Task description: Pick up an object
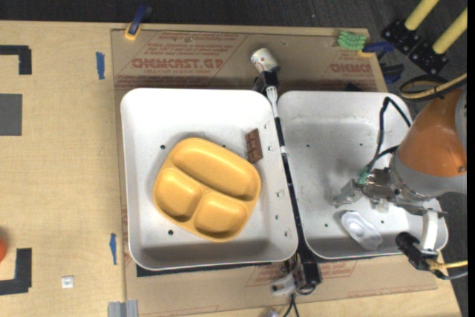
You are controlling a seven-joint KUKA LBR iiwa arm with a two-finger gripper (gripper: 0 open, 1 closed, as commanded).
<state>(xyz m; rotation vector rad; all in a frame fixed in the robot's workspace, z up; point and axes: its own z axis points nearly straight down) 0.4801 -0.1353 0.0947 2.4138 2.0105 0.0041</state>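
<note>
White object (361, 228) lay in right bin (326, 115), near front wall, toward right corner. Gripper (349, 195) hung just above and left of it, low over bin floor; metal fingers (343, 197) pointed left, apart from white object, nothing visible between them; whether spread or closed could not be told. Orange band (439, 141) sat over bin's right edge. Yellow divided tray (206, 187) filled left bin (148, 130); small brown block (253, 145) lay just beside tray's upper right.
</note>
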